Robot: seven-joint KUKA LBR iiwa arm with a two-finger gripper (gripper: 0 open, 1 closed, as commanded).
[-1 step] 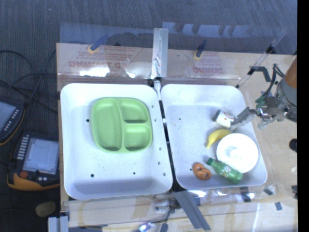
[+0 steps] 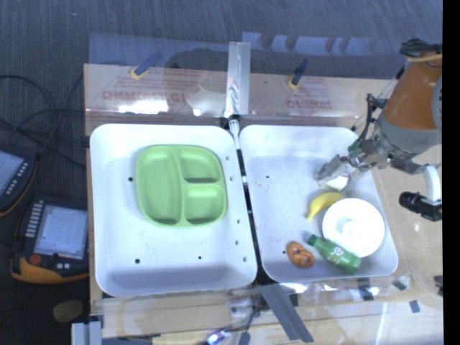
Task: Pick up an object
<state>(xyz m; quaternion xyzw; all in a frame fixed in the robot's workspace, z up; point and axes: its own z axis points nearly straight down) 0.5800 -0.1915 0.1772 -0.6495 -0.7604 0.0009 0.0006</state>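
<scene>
Setting: a bench (image 2: pixel 108 92) on dark grey carpet, seen from above at a slant, bearing two shallow white bins side by side under clear sheeting at the back.
Left bin (image 2: pixel 115 257): holds a green divided plate (image 2: pixel 181 185), lying flat with its three compartments bare.
Right bin (image 2: pixel 280 214): holds four things, all gathered toward its right side.
Banana (image 2: pixel 321 204): yellow, lying just left of the white plate's upper edge, touching or nearly touching it.
White plate (image 2: pixel 353 227): round, resting flat near the bin's right wall.
Green bottle (image 2: pixel 335 254): on its side below the plate, its cap end pointing left toward the pretzel.
Pretzel (image 2: pixel 300 254): brown, near the bin's front edge, just beside the bottle.
Arm (image 2: pixel 413 106): grey with an orange band, reaching in from the right.
Gripper (image 2: pixel 338 169): low over the right bin's upper right area, just above the banana; its fingers stand apart and nothing shows between them.
Floor at left: a handheld screen unit (image 2: pixel 54 228) and loose black cables (image 2: pixel 29 121).
</scene>
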